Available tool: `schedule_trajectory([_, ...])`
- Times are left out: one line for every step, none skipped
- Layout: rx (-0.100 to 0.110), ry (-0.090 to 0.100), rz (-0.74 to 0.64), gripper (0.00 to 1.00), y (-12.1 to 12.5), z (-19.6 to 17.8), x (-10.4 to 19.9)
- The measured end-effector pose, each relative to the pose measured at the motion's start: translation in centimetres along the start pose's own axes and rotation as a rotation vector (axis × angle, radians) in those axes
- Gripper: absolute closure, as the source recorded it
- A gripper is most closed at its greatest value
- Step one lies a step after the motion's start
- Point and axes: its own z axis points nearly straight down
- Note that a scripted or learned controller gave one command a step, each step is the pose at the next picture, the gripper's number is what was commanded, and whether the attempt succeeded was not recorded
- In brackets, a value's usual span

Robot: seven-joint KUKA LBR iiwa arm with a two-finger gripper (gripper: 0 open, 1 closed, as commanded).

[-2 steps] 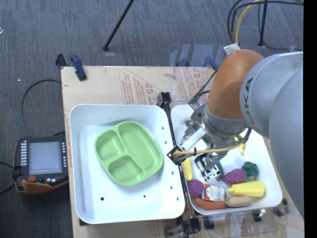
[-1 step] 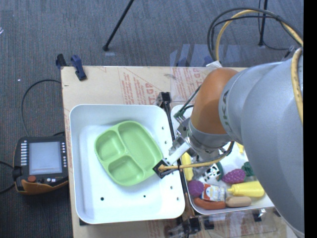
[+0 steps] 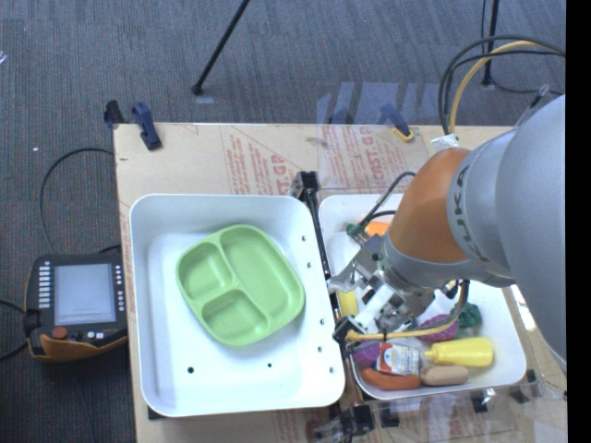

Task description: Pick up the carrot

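Observation:
The carrot (image 3: 376, 230) is an orange piece with a bit of green at its left end. It lies near the far left corner of the right bin (image 3: 513, 335), and the arm hides most of it. My gripper (image 3: 367, 316) is down in the left part of that bin, nearer the camera than the carrot, beside a yellow piece (image 3: 346, 300). The wrist hangs over it and hides what is at its tip.
The left bin (image 3: 148, 247) holds a green divided plate (image 3: 240, 282). Along the right bin's near side lie a ketchup packet (image 3: 400, 358), a yellow bottle (image 3: 461, 351), a tan sausage (image 3: 445, 375), a red-orange piece (image 3: 388, 380), a purple piece (image 3: 436, 325) and a green piece (image 3: 472, 317).

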Motion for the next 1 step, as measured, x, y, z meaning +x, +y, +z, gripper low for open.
schedule_trajectory([0.046, -0.012, -0.115, 0.0, 2.27, -0.1, 0.39])
